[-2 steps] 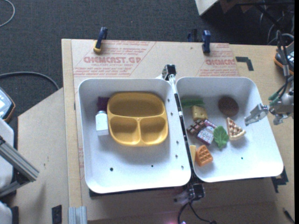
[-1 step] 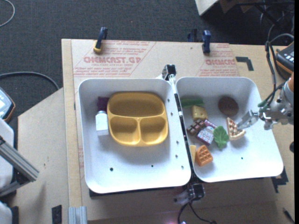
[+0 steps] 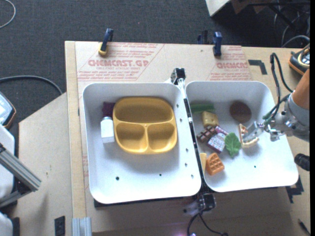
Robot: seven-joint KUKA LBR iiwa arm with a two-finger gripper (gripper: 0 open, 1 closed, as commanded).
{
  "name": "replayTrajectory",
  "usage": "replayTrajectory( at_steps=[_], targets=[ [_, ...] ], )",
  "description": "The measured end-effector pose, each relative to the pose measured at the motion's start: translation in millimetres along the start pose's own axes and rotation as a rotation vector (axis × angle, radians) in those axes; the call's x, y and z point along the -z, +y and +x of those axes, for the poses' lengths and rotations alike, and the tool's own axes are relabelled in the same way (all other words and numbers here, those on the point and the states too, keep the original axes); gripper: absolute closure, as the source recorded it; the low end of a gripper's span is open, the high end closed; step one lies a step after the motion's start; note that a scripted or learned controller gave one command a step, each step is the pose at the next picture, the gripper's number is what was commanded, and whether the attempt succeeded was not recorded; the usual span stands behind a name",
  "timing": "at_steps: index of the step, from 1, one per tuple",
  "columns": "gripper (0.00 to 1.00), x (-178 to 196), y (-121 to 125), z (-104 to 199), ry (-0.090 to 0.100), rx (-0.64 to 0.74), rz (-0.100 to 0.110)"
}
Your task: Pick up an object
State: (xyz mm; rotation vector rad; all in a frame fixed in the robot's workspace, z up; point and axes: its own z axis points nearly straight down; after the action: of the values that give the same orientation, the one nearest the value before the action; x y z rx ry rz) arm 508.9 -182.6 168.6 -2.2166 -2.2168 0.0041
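End effector (image 3: pixel 255 129) | low in right bin (image 3: pixel 275 173) | finger state unclear | touching croissant piece (image 3: pixel 247 136)

Blue clamps (image 3: pixel 217 42) on the bench's far edge

A flat bench top of pale brown board printed with red lettering (image 3: pixel 147 58) stands over dark carpet. Two shallow white plastic bins rest directly on it, side by side and touching along their inner edges: the left bin (image 3: pixel 93 146) and the right bin (image 3: pixel 275 161). A blue-and-yellow clamp (image 3: pixel 105 42) grips the far edge of the board above the left bin, and a blue clamp (image 3: pixel 217 43) grips the same edge above the right bin. A small black clip (image 3: pixel 178 74) sits where the bins' far corners meet.
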Motion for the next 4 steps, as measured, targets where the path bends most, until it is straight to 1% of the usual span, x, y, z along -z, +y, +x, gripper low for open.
replayTrajectory(
  at_steps=[2, 3, 4],
  targets=[
    [0.00, -83.6, 3.8, -0.1, 0.000, -0.001, -0.006],
    [1.00, -70.5, 5.0, -1.2, -0.004, -0.001, -0.013],
    [1.00, -10.8, 11.5, -7.9, -0.007, 0.001, -0.013]
  ],
)
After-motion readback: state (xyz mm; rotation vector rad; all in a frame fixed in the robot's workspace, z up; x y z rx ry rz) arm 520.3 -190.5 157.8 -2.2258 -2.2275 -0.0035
